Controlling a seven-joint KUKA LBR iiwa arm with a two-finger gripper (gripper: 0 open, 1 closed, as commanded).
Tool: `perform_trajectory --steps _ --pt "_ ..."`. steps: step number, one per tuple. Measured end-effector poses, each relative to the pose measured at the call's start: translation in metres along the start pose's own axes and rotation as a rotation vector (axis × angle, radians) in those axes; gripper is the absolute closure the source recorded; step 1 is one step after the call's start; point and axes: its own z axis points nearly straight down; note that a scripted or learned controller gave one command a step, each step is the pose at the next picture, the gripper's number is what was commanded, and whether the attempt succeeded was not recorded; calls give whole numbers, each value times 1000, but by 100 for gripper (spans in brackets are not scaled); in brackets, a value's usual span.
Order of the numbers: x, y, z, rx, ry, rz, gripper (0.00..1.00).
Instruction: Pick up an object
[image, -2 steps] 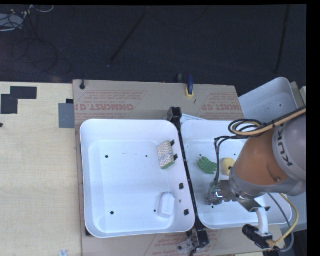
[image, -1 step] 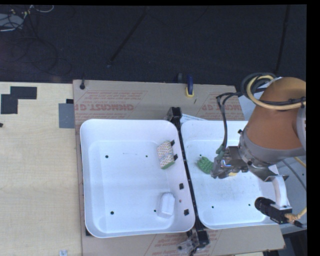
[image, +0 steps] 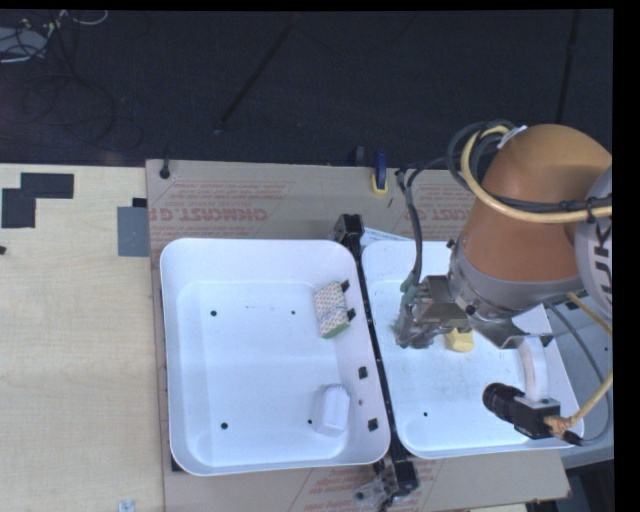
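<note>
Over the right bin (image: 440, 420), the gripper (image: 418, 325) hangs, its state impossible to tell; it may miss the yellow object (image: 460, 341) just beside it.

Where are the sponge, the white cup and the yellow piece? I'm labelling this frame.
sponge (image: 331, 308): camera view, middle of its speckled top face.
white cup (image: 329, 409): camera view, middle of its side, in the left bin.
yellow piece (image: 460, 341): camera view, its visible part beside the gripper (image: 412, 334).
</note>
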Motion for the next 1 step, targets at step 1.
perform_trajectory --steps 1 --pt "-76 -3 61 11 -3 15 100"
